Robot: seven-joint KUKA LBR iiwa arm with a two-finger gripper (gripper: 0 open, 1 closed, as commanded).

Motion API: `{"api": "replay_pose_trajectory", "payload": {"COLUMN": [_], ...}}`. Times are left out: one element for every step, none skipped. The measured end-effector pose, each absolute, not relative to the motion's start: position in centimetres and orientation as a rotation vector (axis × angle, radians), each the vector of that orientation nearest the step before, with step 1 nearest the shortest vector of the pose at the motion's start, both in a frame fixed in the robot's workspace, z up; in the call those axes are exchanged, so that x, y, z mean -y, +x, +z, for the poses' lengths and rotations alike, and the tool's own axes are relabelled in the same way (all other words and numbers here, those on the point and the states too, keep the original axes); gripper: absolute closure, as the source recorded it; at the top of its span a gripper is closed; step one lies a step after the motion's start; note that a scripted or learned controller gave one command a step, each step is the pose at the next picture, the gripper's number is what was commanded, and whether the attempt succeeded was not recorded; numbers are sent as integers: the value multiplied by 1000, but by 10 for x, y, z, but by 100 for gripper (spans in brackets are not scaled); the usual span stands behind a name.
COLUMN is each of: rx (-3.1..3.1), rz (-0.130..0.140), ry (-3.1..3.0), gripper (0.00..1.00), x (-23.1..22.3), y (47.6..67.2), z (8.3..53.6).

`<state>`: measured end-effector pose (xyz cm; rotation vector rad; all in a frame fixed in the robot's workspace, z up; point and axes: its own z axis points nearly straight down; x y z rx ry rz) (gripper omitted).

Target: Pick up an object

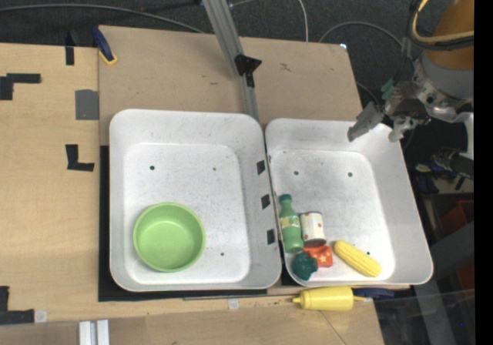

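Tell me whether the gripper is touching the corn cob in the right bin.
Apart. The camera view shows the gripper over the right bin's far corner, with bare bin floor between it and the corn cob at the near edge.

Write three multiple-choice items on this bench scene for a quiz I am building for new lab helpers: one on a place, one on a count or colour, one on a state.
1. Where does the green bowl lie?
A. In the left bin, near corner
B. In the right bin, far corner
C. On the bench outside both bins

2. What colour is the corn cob?
A. Red
B. Yellow
C. Blue

3. How does the green bottle in the right bin stand?
A. Upright on its base
B. Held in the fingers
C. Lying on its side

Answers:
1. A: the bowl sits in the near left corner of the left bin.
2. B: the cob beside the small can is plainly yellow.
3. C: the bottle lies flat along the bin's left wall, while the gripper hangs over the far right rim.
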<state>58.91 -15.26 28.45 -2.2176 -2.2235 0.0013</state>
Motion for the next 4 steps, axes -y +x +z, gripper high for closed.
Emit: {"api": "replay_pose_trajectory", "payload": {"rx": [2224, 2221, 2220, 2219], "rz": [1, 7, 8, 8], "ry": [-2218, -2217, -2215, -2217], "gripper": [0, 0, 0, 0], "x": [153, 152, 145, 147], "y": [589, 592, 586, 579], "z": [285, 240, 179, 132]}}
